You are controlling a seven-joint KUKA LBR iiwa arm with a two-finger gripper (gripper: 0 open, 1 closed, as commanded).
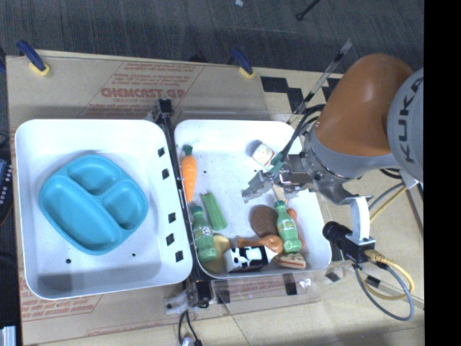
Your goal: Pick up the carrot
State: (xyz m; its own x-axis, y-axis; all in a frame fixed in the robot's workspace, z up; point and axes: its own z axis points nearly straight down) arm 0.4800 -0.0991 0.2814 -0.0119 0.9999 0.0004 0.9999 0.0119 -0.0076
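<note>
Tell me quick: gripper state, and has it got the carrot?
Gripper: open, holding nothing, above the right bin.
Carrot: lying loose by that bin's left wall, apart from the gripper.

Carrot (189, 176) in rt bin (216, 132)

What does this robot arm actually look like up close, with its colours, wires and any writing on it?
The arm is bulky and rounded, with a grey shell, a broad orange band above the wrist and dark "KUKA" lettering on the grey part. Its tool is a small metallic assembly with thin silvery parts. Black cables loop around the wrist, and yellow and black cables trail below by a white bracket.
</note>
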